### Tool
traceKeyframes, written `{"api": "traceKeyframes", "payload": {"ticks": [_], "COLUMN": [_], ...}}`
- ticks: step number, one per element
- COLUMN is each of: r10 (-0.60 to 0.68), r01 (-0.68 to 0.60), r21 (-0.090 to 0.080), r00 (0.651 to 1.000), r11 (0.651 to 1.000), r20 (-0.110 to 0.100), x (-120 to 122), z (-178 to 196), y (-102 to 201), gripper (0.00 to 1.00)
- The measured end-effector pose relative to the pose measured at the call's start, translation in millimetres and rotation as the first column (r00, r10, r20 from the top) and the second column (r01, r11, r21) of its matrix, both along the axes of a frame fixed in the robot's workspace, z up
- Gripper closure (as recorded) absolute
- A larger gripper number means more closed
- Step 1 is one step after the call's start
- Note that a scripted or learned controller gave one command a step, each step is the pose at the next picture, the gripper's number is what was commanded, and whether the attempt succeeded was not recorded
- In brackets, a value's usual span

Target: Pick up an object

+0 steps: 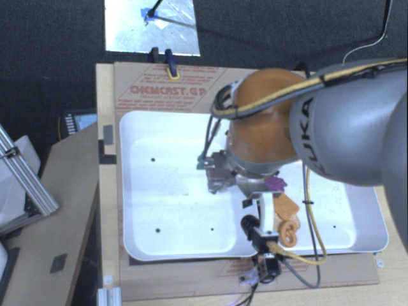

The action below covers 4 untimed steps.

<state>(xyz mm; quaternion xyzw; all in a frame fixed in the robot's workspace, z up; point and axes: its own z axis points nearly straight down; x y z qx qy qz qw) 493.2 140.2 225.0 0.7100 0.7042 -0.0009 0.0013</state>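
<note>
My arm reaches in from the right, and its orange band and grey wrist cover the seam between the two bins. The gripper (218, 174) shows as a grey metal block under the wrist, low over the left bin's right edge. A small purple thing (276, 183) peeks out from under the wrist in the right bin (363, 234). Just below it lie two orange pieces: a flat one (287, 206) and a looped one (290, 233). I see nothing between the gripper and these objects that shows a hold.
The left bin (159, 190) sits beside the right one on a cardboard sheet (159, 89) with red lettering. A blue and yellow clamp (171, 64) grips the sheet's far edge. A shiny foil square (152, 16) lies behind it.
</note>
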Motion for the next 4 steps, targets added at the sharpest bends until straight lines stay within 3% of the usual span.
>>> {"api": "traceKeyframes", "payload": {"ticks": [1,2,3,4], "r10": [-0.004,0.006,0.019,0.017], "r01": [0.004,-0.006,-0.019,-0.017], "r21": [-0.002,0.002,0.007,0.006], "r00": [1.000,1.000,1.000,1.000], "r11": [1.000,1.000,1.000,1.000], "r20": [-0.002,0.014,0.012,0.005], "x": [-5.4,33.2,27.9,-7.6], "z": [-22.1,80.0,171.7,200.7], "y": [-114.5,-135.6,-63.9,-22.7], "gripper": [1.00,1.00,1.00,1.00]}}
